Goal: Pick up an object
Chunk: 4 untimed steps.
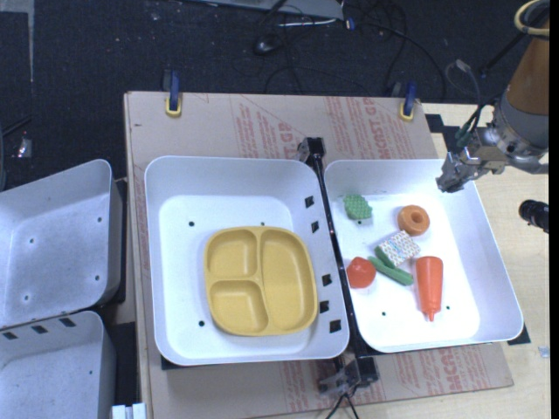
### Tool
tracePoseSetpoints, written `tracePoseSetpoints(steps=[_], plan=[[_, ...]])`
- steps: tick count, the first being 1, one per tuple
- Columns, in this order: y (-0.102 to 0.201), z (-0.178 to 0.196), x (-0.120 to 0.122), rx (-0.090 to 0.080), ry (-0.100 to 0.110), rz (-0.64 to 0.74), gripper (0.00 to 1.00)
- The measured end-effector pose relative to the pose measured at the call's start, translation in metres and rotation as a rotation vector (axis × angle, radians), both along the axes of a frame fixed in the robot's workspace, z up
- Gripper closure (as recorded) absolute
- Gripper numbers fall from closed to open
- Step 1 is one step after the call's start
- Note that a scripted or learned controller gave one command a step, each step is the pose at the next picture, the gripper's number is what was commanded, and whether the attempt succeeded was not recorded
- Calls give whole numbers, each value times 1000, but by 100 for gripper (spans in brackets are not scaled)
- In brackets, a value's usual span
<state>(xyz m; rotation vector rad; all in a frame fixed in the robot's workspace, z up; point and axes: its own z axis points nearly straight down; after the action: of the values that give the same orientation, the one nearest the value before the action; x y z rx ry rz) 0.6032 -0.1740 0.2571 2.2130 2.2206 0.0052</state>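
Five objects: lying loose in the right bin (489,234) — carrot (429,286) at five o'clock, tomato (361,272) at eight, donut (414,220) near centre.
Progress: nothing lifted; the whole pick is remaining.
Gripper (453,179): hovering over the bin's one-o'clock rim — carrying nothing, finger spread impossible to tell.
Left bin (166,260): holding a yellow tray (260,280).

— How many bins?
— Two: a left bin (166,199) with one yellow divided plate (260,280), and a right bin (489,260).
— And right of the plate?
— Six toys: one green piece (357,206), one orange ring (414,220), one tomato (361,272), one carrot (429,285), one checkered block (399,247), one green bean (393,271).
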Motion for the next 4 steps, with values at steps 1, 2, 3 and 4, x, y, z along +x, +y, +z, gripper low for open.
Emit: tracePoseSetpoints(steps=[1, 2, 3, 4], plan=[[0, 15, 1, 1, 4, 0, 100], [59, 18, -1, 4, 7, 5, 100], [106, 5, 5, 4, 9, 4, 100], [163, 0, -7, 4, 9, 5, 100]])
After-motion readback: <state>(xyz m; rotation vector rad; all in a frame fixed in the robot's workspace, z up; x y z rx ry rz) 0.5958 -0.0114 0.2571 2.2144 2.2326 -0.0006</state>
